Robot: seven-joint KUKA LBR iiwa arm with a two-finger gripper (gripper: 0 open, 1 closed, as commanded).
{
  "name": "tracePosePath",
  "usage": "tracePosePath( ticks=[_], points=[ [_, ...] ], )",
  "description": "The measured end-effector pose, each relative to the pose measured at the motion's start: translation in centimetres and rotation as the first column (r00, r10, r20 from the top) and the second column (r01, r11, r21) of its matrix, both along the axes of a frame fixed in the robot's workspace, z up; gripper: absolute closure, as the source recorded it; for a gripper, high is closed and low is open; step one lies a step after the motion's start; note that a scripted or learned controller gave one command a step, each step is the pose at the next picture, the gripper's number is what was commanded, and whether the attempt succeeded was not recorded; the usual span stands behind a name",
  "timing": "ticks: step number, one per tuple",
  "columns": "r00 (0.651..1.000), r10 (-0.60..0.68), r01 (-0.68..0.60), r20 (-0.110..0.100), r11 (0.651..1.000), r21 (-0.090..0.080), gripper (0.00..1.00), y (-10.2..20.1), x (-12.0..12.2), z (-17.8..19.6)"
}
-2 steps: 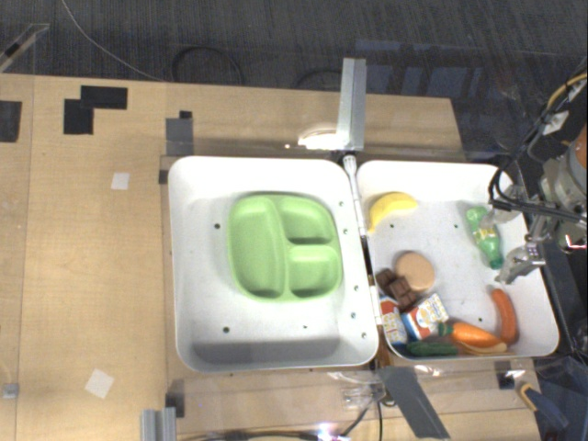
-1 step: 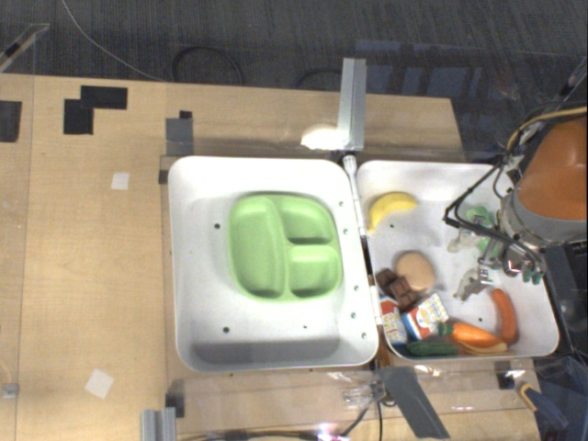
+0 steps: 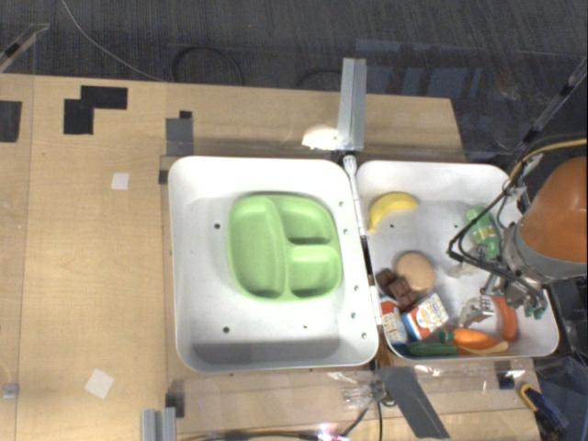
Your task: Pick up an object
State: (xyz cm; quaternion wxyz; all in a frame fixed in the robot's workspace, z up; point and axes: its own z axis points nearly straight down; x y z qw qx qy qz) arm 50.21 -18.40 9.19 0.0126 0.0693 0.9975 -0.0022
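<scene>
Item: my gripper (image 3: 484, 309), low in right bin (image 3: 432, 177), beside carrot (image 3: 478, 340); finger state, I cannot tell. Banana (image 3: 391, 207) at 11 o'clock.

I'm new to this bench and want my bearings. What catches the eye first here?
The pale green divided plate stands out, lying alone in the left bin. The right bin is crowded: a yellow banana near its far-left corner and a clutter of small things along its near edge. The orange-banded arm comes in over that bin's right side.
</scene>
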Motion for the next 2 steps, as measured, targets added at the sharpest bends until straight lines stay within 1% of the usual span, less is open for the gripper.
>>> tracePosePath(
  ticks=[1, 2],
  points=[
    [1.0, 0.007, -0.007, 0.01, 1.0, -0.003, 1.0, 0.1, 0.4, 1.3],
    [0.983, 0.183, -0.183, -0.011, 0.983, -0.001, 1.0, -1.4, 2.7, 12.2]
  ],
)
